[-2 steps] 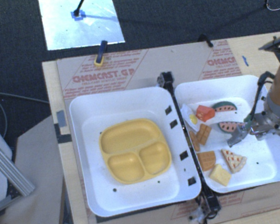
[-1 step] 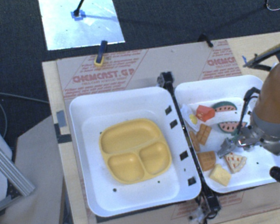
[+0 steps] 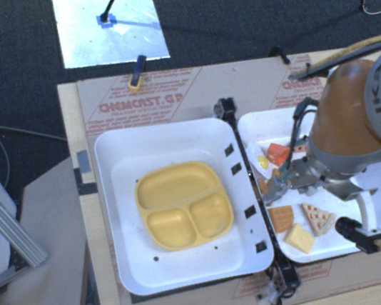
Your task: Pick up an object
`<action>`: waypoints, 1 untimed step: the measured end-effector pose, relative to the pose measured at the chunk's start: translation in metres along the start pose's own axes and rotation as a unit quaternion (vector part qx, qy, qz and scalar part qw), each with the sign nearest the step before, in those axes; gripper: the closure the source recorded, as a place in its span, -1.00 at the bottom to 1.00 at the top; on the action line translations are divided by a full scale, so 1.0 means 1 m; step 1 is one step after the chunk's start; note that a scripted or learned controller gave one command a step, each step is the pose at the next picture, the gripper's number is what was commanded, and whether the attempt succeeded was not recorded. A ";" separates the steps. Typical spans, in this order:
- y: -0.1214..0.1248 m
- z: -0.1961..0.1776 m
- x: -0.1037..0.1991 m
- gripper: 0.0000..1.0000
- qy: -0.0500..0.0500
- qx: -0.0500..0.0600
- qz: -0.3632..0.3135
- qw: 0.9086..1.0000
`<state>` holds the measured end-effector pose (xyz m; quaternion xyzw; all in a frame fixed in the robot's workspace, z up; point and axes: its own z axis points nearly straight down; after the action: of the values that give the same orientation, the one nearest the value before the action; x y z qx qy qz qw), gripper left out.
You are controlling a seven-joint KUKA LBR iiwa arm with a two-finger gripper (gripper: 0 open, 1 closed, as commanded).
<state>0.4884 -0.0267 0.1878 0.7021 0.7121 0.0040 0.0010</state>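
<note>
The right bin point(image 3: 272, 118) holds several toy food pieces. A red-orange piece point(image 3: 278, 151) and a small yellow piece point(image 3: 263, 164) lie near its far left side. A brown square cracker point(image 3: 282, 218), a pale yellow cheese block point(image 3: 300, 238) and a triangular toast slice point(image 3: 319, 218) lie near its front. My gripper point(image 3: 280, 185) hangs low over the left part of this bin, between the red-orange piece and the cracker. The arm's body hides the bin's middle and right.
The left bin point(image 3: 122, 196) holds a yellow divided plate point(image 3: 183, 204). A black divider rail point(image 3: 246, 175) with clips runs between the bins. Both bins rest on a cardboard sheet point(image 3: 146, 101). A black cylinder point(image 3: 356, 233) juts from the arm at the front right.
</note>
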 end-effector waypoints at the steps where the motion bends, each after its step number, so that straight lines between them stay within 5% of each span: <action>1: -0.002 0.003 -0.039 -1.00 -0.003 0.003 0.008 1.000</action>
<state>0.4866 -0.0654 0.1845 0.7076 0.7066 0.0001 0.0011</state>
